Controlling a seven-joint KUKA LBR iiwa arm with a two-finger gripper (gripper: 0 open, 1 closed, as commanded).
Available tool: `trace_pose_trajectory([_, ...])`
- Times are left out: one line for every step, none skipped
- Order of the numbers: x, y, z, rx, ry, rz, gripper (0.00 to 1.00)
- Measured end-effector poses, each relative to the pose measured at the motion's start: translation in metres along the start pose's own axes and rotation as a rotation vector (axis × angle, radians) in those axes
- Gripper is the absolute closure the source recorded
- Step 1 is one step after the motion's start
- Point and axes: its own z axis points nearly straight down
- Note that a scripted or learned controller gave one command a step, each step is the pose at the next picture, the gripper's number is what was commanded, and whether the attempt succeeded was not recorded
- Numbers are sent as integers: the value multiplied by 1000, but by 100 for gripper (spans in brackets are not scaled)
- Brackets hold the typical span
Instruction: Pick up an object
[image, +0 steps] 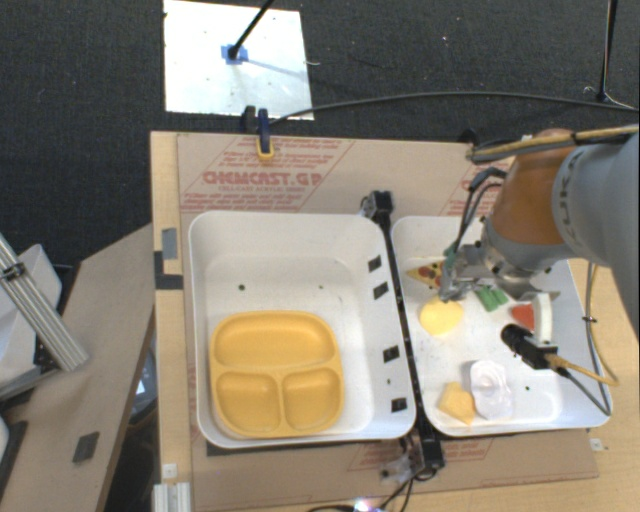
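My gripper (451, 284) is down in the right bin (573, 300), near its left side. Just below its tip lies a round yellow piece (441, 319); I cannot tell whether they touch. A small orange and yellow item (428, 272) sits to the gripper's left. A green piece (491, 297) and a red piece (521, 314) lie to its right, partly under the wrist. At the bin's front rest a yellow wedge (457, 402) and a white object (490, 388).
The left bin (290, 250) holds a yellow divided tray (277, 372) at its front. A black-clipped divider wall (392, 300) separates the two bins. The grey arm (580, 200) crosses the right bin's back right corner.
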Motion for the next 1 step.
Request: trace_pose_trajectory([-1, 1, -65, -5, -1, -4, 100])
